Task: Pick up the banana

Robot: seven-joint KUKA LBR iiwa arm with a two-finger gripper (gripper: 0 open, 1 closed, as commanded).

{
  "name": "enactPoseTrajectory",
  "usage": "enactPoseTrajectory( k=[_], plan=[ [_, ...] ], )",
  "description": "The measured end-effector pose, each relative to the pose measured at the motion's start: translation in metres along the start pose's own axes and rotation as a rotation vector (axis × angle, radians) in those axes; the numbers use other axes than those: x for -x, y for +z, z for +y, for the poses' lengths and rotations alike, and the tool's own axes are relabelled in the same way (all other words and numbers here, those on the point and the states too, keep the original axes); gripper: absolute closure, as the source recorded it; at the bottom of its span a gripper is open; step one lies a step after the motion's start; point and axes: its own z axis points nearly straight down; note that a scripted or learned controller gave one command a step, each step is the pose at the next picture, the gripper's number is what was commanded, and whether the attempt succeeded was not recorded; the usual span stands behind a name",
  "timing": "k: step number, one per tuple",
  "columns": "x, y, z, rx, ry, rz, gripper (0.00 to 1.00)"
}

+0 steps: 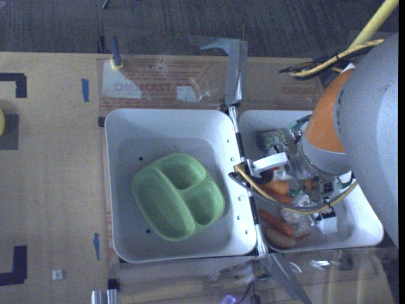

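Gripper (pixel 292 192) low over right bin (pixel 364 230), finger state impossible to tell; green divided plate (pixel 178 197) in left bin (pixel 126 141).

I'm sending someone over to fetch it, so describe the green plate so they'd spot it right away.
Look at the left white bin of the two side by side on the bench. The green plate lies on its floor, slightly turned. It is pale green, rounded, and split into three compartments, unlike the cluttered items in the right bin under the arm.

two white bins (pixel 120 132), one green divided plate (pixel 178 196), one arm (pixel 373 138)
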Motion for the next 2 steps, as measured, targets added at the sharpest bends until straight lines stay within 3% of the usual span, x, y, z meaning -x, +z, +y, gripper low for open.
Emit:
enactPoseTrajectory(
  k=[1, 2],
  plan=[
    [-0.016, 0.012, 0.166, 0.001, -0.164, 0.0, 0.0],
    [-0.014, -0.146, 0.127, 0.002, 0.02, 0.003, 0.0]
  ],
)
